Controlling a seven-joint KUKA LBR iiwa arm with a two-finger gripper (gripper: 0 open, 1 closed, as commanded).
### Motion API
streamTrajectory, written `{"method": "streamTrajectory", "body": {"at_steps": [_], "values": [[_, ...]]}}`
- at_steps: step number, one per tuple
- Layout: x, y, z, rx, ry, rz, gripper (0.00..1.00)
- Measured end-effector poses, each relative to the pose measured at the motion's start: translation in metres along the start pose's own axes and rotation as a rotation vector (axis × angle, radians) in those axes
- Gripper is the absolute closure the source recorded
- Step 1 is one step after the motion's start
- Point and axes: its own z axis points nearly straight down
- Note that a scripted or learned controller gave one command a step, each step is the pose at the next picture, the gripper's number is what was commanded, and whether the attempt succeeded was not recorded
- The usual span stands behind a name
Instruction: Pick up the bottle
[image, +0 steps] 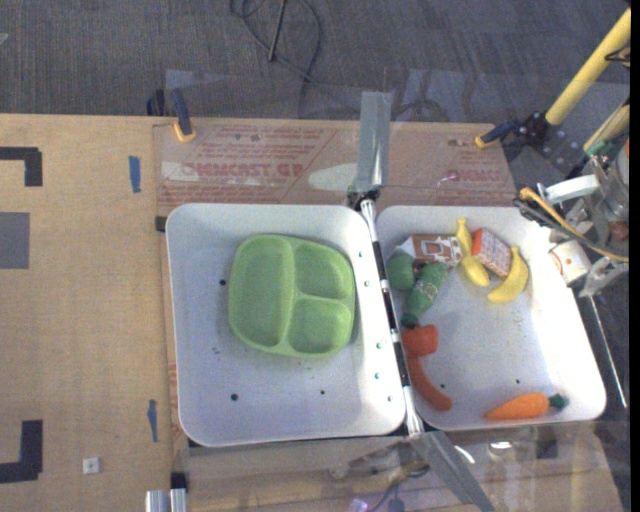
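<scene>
A cardboard-topped desk (80, 300) carries two shallow white bins side by side. The left bin (200, 390) holds a green divided plate (292, 295). In the right bin (560, 360), the green bottle (430, 285) lies tilted near the upper left corner, beside a green toy vegetable (400, 270) and just below a small brown carton (436, 248). A banana (510, 280), a red pepper (420, 340) and a carrot (520, 406) lie nearby. The gripper (600, 245) sits at the right edge, outside the bin; whether it is parted or clenched cannot be told
</scene>
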Motion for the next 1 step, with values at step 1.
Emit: {"method": "streamTrajectory", "body": {"at_steps": [1], "values": [[0.0276,0.0041,0.0596,0.001,-0.001,-0.004,1.0]]}}
